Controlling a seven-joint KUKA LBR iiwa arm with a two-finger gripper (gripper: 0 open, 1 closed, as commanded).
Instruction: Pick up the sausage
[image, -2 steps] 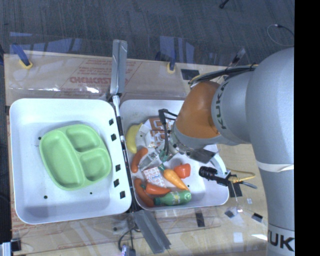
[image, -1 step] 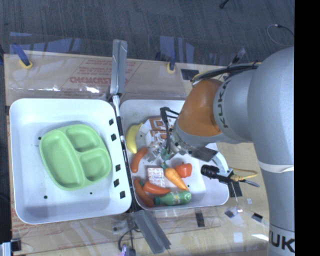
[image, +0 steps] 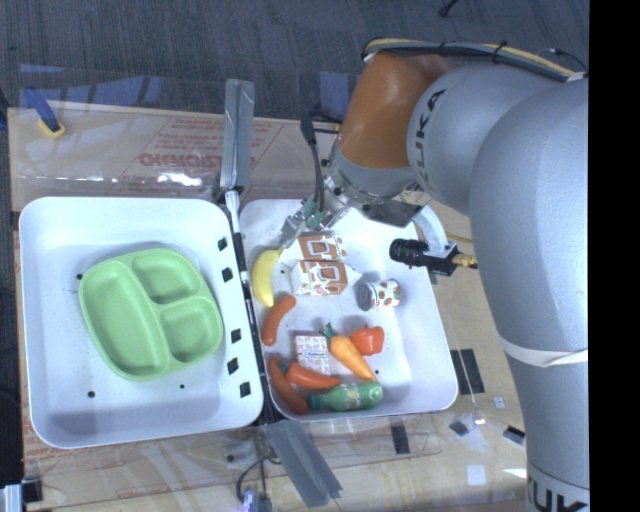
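Note:
The sausage (image: 277, 318), orange-red and elongated, lies tilted near the left wall of the right bin (image: 437, 345), just below a yellow banana (image: 264, 275). My gripper (image: 304, 221) hangs over the bin's back left part, at the top edge of a printed carton (image: 322, 246). It is well above and behind the sausage, apart from it, and I see nothing held. A darker red-brown sausage-like piece (image: 281, 387) lies along the bin's front left corner.
The right bin also holds a second carton (image: 320, 277), a small can (image: 380, 294), a small box (image: 312, 350), a carrot (image: 350, 356), a red pepper (image: 369, 340) and a green vegetable (image: 347, 397). A green divided plate (image: 152, 310) sits in the left bin (image: 50, 400).

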